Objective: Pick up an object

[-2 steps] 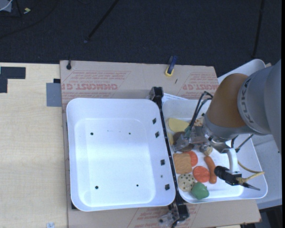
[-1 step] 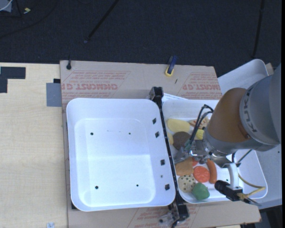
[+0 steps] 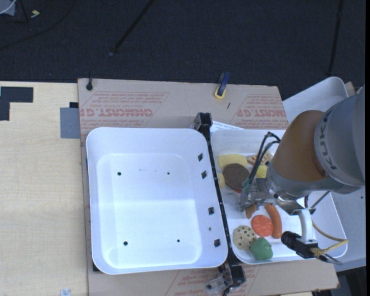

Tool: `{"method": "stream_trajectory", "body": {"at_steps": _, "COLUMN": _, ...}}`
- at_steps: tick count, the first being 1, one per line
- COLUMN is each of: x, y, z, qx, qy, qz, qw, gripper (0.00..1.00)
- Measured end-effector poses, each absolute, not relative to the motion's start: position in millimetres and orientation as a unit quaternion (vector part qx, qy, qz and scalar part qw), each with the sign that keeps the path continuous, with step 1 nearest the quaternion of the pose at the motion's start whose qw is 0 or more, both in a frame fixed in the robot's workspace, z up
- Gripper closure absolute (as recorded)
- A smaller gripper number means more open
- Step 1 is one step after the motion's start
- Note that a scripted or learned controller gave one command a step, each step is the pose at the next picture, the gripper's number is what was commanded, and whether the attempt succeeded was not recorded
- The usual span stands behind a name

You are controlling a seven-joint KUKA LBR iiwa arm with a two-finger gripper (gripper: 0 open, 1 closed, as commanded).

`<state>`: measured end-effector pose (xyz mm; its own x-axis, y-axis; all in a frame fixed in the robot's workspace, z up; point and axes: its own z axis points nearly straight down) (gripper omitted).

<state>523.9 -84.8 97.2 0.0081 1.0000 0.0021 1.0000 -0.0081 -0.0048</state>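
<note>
I am reading the bench from its left side, where the left bin [image 3: 148,202] is sitting with its white floor bare apart from a few small dark marks. It is lying on a cardboard sheet [image 3: 135,106] that is poking out behind both bins, presumably there to keep them from sliding. A black clip strip [image 3: 211,190] is running along the seam between the two bins, and I am taking it as the thing holding them side by side.

Moving right, the right bin [image 3: 339,227] is carrying all the candidates, bunched toward its left wall. I am seeing a yellow piece [image 3: 232,161] at the back with a dark brown round [image 3: 236,176] touching it just in front. Nearer the front edge, a speckled cookie [image 3: 243,235] is lying just beside a green lump [image 3: 261,249], with a red-orange piece [image 3: 263,226] and an orange sausage shape [image 3: 274,218] close behind them.

The gripper [image 3: 254,197] is hanging low over the middle of that cluster, between the brown round and the red-orange piece, the arm [image 3: 308,153] covering the bin's rear right. I cannot tell how its pincer is set, nor whether anything is in it. My judgement is that it is lining up on something in the crowded centre, where neighbours may get nudged.
</note>
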Motion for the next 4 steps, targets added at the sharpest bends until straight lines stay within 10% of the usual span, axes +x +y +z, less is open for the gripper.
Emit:
{"method": "stream_trajectory", "body": {"at_steps": 1, "x": 523.5, "y": -86, "z": 106, "qx": -0.712, "qy": -0.702, "qz": 0.0012, "qw": 0.003, "gripper": 1.0}}
{"method": "stream_trajectory", "body": {"at_steps": 3, "x": 614.1, "y": 41, "z": 196, "qx": -0.705, "qy": -0.709, "qz": -0.0008, "qw": 0.0, "gripper": 1.0}}
{"method": "stream_trajectory", "body": {"at_steps": 4, "x": 632.6, "y": 27, "z": 395, "qx": -0.707, "qy": -0.707, "qz": -0.0062, "qw": -0.006, "gripper": 1.0}}
